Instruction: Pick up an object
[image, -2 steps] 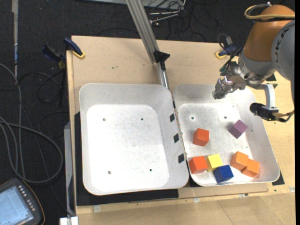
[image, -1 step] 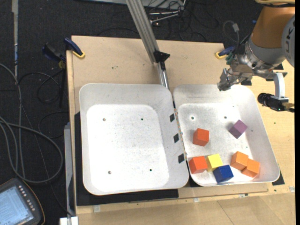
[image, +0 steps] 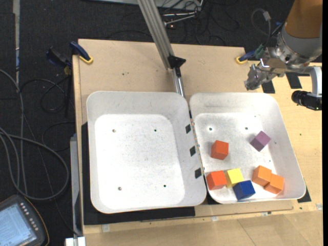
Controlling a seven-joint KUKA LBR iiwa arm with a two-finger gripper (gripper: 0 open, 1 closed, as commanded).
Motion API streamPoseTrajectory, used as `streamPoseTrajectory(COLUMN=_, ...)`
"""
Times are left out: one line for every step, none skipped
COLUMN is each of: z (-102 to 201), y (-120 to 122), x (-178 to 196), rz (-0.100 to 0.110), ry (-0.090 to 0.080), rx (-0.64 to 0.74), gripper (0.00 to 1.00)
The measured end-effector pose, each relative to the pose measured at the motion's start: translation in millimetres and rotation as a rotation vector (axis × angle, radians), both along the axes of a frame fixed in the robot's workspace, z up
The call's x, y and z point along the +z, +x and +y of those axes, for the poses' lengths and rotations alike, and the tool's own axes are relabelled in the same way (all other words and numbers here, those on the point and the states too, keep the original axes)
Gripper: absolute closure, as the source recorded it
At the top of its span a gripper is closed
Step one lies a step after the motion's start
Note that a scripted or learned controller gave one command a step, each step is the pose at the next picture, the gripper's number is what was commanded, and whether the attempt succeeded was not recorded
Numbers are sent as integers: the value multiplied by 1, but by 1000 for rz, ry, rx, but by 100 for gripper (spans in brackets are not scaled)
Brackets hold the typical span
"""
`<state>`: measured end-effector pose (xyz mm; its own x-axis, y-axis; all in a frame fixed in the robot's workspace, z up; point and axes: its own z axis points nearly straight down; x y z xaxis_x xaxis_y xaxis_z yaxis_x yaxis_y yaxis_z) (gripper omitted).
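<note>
A blue cube [image: 244, 189] lies nearest the camera, at the front wall of the right bin [image: 233, 102]. I describe the other things by their place relative to this blue cube. A yellow cube [image: 234, 176] touches it on the upper left side. Just left of the yellow one, an orange-red cube [image: 217, 179] sits close to the bin's left wall. To the right of the blue cube there are two orange blocks [image: 268, 179], pressed together near the front right corner of the bin. Further back from the blue cube, in the middle of the bin, a second orange-red cube [image: 220, 149] stands alone, well apart from the others. A small purple cube [image: 260, 141] is behind the blue cube and a little to the right, also alone.

The left bin [image: 102, 106] is far to the left of the blue cube; its edge meets the right bin along a line with some black clips.

The gripper [image: 254, 81] hangs well behind the blue cube, beyond the far rim of the right bin, above the wooden bench [image: 133, 65]. It appears dark and blurred, so I cannot tell the state of the claw; no cube is visible in it. Above it the grey wrist and the orange band of the arm [image: 302, 19] go out at the top right corner.
</note>
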<state>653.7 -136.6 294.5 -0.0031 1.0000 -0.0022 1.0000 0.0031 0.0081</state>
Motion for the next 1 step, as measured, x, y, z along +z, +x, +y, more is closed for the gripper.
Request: streamPoseTrajectory(z=52, y=-18, x=-13, rz=10, ry=4, rx=4, gripper=100)
